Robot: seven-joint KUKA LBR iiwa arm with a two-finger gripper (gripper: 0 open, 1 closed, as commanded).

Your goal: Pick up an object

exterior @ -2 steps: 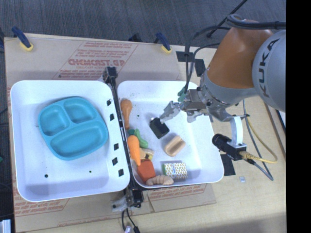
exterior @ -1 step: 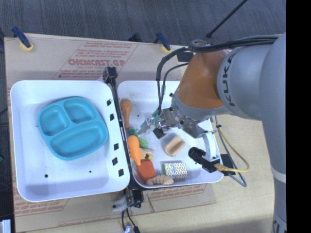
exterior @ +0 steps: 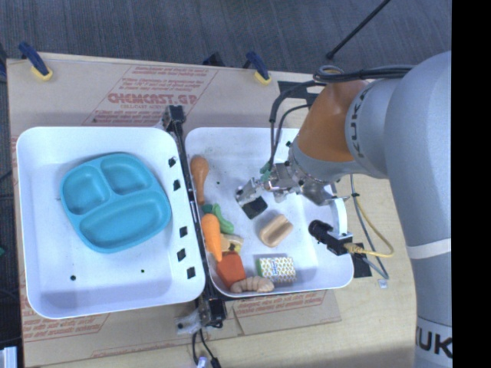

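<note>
- Grey robot arm with an orange band [exterior: 337, 125]: enters from 3 o'clock and bends over the right shallow white plastic bin [exterior: 230, 140].
- Claw [exterior: 253, 199]: hangs over the middle of the right bin, with a dark tip just above the bin floor; whether it is spread or pressed together cannot be told, and nothing is seen held in it.
- Tan bread-roll-shaped toy [exterior: 275, 229]: lies on the bin floor just beside the claw, at its 5 o'clock, apart from it.
- Patterned yellow-green block [exterior: 277, 267]: lies at 6 o'clock of the roll, near the bin's front wall.
- Orange carrot-shaped toy with green leaves [exterior: 212, 232]: lies along the bin's 9 o'clock wall; a second, paler orange-tan elongated toy [exterior: 199, 173] lies at 12 o'clock of it.
- Red-orange block [exterior: 230, 267] and pale peanut-shaped piece [exterior: 253, 285]: crowd the bin's 7 o'clock corner.
- Left shallow white plastic bin [exterior: 46, 282]: holds a light blue divided plastic plate [exterior: 115, 200].
- Cardboard-covered table [exterior: 92, 90]: carries both bins side by side.
</note>
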